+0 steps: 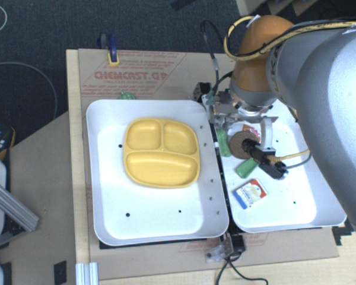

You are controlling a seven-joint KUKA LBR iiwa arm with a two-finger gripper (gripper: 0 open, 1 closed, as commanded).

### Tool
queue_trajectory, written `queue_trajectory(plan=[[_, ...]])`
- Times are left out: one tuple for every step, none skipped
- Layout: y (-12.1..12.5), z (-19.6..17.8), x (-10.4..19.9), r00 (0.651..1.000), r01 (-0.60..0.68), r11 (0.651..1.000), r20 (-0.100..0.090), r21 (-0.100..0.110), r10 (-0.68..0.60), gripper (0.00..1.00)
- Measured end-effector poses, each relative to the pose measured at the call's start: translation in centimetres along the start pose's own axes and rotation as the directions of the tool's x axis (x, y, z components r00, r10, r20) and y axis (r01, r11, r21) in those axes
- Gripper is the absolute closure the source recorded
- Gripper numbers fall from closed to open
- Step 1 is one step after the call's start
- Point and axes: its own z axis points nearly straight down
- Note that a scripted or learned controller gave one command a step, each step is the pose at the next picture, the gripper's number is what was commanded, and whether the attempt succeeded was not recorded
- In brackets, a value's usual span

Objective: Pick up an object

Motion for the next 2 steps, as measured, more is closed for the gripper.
queue_trajectory(plan=[[-1.4, -0.6, 2.4, 1.000, 0.009, 1.000, -0.021, 0.019, -0.009, 0.00], [-1.3, -1.8, 2.2, 1.000, 0.010, 1.000, -0.014, 0.017, -0.009, 1.00]])
